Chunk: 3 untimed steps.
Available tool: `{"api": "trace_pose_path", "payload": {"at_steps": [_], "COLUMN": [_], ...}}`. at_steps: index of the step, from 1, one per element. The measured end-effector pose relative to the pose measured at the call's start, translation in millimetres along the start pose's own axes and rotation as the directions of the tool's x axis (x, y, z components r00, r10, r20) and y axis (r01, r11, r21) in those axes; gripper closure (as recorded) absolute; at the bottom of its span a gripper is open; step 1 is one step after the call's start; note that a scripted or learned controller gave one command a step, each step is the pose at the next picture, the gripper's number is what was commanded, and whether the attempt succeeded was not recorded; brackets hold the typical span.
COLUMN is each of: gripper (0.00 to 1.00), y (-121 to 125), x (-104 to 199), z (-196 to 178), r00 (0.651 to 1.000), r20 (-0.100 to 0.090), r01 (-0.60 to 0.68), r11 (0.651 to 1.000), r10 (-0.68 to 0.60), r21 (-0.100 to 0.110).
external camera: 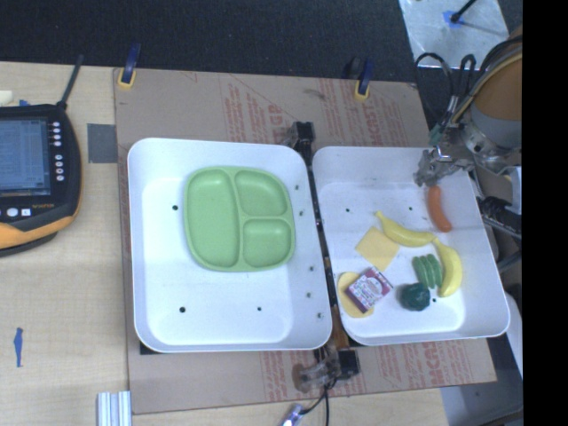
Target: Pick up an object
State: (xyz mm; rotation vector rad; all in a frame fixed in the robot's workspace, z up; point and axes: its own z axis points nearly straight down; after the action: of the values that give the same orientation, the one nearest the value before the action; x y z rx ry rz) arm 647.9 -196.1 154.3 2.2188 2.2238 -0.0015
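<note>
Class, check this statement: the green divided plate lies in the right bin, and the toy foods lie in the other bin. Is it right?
Not quite. The camera view shows the green divided plate in the left bin. The toy foods, such as the bananas and the sausage, lie in the other bin, the right one.

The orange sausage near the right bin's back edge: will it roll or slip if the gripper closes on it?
Probably yes. The orange sausage looks smooth and rounded, so it could roll sideways or squirt out under a pinch across its width. It seems small and likely light. It lies apart from the bananas, close below the gripper, so a nudge may shift it freely.
</note>
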Motion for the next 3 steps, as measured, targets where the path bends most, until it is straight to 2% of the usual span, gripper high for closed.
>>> {"api": "trace_pose_path", "payload": {"at_steps": [1,2,3], "gripper": [0.00,0.00,0.00], "y": [-31,-21,-68], "x": [-16,-16,62], "z": [-48,-94,26], "r00": [1.000,1.000,1.000], "r20": [-0.001,-0.001,-0.001], "r01": [0.000,0.001,0.004], "r11": [1.000,1.000,1.000], "r10": [0.000,-0.001,-0.004], "r21": [0.001,0.001,0.006]}}
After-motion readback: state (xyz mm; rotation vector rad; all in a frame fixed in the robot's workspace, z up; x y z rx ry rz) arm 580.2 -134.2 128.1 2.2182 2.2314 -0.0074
